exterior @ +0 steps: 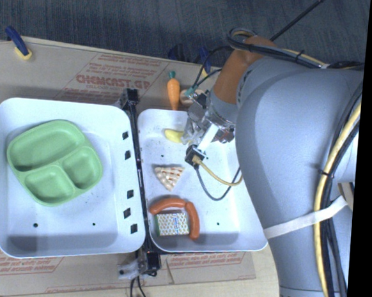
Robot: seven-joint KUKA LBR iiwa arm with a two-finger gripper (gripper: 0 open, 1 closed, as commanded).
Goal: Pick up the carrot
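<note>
We see the left bin (13,227) holding a green divided plate (53,161). The right bin (230,234), under our end effector (196,138), holds a yellow banana piece (173,135) just left of the end effector, and nearer the camera a pizza slice (169,175) and a sausage-ringed sandwich (174,219). The carrot (172,92) lies outside the bin on the counter (70,71), up-left of the end effector, apart from it. Its grip we cannot tell.
</note>
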